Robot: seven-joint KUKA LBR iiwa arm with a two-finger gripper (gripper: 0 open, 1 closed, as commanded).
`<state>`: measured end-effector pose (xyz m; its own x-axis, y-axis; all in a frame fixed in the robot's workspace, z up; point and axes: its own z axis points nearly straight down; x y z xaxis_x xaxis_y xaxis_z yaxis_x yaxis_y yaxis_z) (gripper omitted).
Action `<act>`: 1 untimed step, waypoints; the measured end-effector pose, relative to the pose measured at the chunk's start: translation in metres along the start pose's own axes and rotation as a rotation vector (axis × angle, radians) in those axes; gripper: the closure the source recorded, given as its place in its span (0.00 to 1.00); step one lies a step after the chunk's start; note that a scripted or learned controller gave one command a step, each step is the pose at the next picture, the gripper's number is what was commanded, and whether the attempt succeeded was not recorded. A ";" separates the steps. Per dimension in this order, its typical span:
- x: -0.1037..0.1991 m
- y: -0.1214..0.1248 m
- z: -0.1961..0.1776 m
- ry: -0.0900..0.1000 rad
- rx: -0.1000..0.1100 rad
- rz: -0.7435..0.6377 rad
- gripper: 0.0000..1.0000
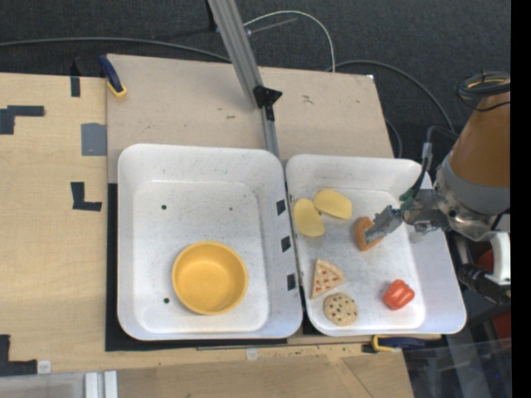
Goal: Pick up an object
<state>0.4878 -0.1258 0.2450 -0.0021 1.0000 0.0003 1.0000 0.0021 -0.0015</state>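
Observation:
The right bin (431, 259) holds several toy foods. Two yellow slices (309, 218) (333, 203) lie at its upper left. A pizza wedge (326, 278) and a round cookie (340, 308) lie near its front, and a red pepper (398, 294) sits at the front right. An orange-brown piece (362, 235) lies in the middle. My gripper (383, 222) reaches in from the right, low over the bin, its tip right against the upper right side of that orange-brown piece. The dark tip overlaps the piece's edge, so I cannot make out whether it is gripped.
The left bin (149, 181) holds a yellow bowl (210, 277) near its front. A grey metal pole (241, 48) slants down to the bins' shared rim. Cables run across the dark floor behind the bench. The arm's orange band (485, 143) hangs over the right bin's right edge.

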 end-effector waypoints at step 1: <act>0.000 0.000 0.000 0.000 0.000 0.000 0.00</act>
<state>0.4878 -0.1259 0.2450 -0.0021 1.0000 0.0005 1.0000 0.0021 -0.0019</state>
